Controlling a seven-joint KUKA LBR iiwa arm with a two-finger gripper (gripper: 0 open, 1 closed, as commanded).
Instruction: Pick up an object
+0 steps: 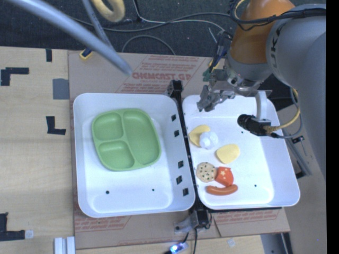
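Note:
The right bin (265,189) holds several toy foods: a yellow piece with a white lump (203,136), a yellow chip-like piece (227,153), a chocolate-chip cookie (205,171), a red tomato-like piece (224,176) and a red sausage (221,190). My gripper (207,102) hangs over the back left corner of that bin, above and a little behind the yellow and white piece. Nothing shows between its fingers.
The left bin (90,194) holds a green divided plate (126,139). A black divider with clips (180,142) runs between the bins. A grey pole (63,23) slants across the top left. Cables trail behind the bins and by the wrist.

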